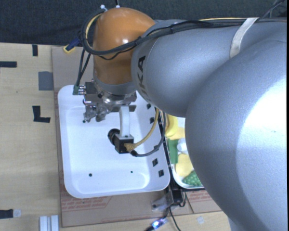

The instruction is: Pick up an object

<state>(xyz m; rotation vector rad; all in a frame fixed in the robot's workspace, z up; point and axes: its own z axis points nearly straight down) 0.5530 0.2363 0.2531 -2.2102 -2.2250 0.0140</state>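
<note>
My gripper (94, 113) hangs over the far part of the left white bin (72, 148), close to its back wall, below the orange band of the wrist. I see nothing between or under it on the white floor. Past the arm's edge, a strip of the right bin holds a yellow object (173, 127), another yellow object (184, 166) and a green object (194, 179). The arm hides the remainder of that bin.
The grey arm covers the right half of the view. Small dark marks dot the left bin's floor (90, 174). Tan bench with black tape marks (38, 113) lies to the left of the bins.
</note>
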